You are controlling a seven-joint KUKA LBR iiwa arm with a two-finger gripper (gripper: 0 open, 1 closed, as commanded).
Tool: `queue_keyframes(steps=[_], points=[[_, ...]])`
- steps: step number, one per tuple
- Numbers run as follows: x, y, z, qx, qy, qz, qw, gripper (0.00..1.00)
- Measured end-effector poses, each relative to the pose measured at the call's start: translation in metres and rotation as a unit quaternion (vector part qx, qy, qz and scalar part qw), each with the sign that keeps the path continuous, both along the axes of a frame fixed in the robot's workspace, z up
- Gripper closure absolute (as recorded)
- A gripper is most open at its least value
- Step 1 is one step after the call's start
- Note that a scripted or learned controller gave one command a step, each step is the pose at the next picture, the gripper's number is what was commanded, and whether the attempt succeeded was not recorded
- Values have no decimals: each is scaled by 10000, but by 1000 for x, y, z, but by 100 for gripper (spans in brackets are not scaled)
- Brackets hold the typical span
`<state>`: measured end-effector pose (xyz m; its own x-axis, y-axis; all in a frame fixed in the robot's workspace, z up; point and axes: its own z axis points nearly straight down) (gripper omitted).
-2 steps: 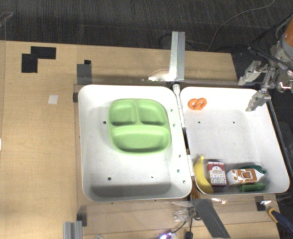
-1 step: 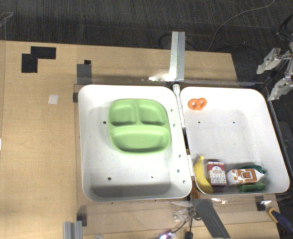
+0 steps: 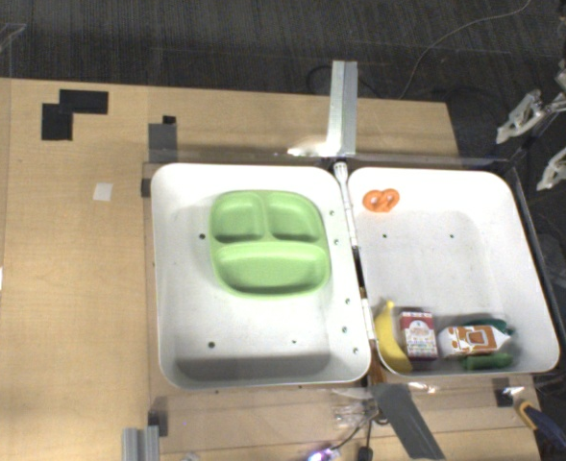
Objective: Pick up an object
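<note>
At two o'clock on my feed, past the corner of the right bin [image 3: 513, 257], the fingers [image 3: 520, 113] stood apart with nothing between them. I saw the gripper [image 3: 525, 157] hanging outside the bin wall. Things to pick lay well apart from it: an orange pretzel [image 3: 381, 200] at the bin's eleven o'clock, and a banana [image 3: 388, 339], a red carton [image 3: 416, 334] and a brown carton [image 3: 470, 337] in a row along six o'clock. At nine o'clock, a green tray [image 3: 268, 241] sat in the left bin [image 3: 182, 286].
</note>
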<state>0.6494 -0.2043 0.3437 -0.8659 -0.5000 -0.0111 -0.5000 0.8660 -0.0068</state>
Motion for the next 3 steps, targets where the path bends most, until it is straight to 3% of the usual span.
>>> queue_keyframes(steps=[1,2,3], points=[[-2,26,74,-2,-4,38,10000,0],[-5,36,-171,-8,28,1519,9884,0],[-5,36,-170,-14,16,1518,9884,0]])
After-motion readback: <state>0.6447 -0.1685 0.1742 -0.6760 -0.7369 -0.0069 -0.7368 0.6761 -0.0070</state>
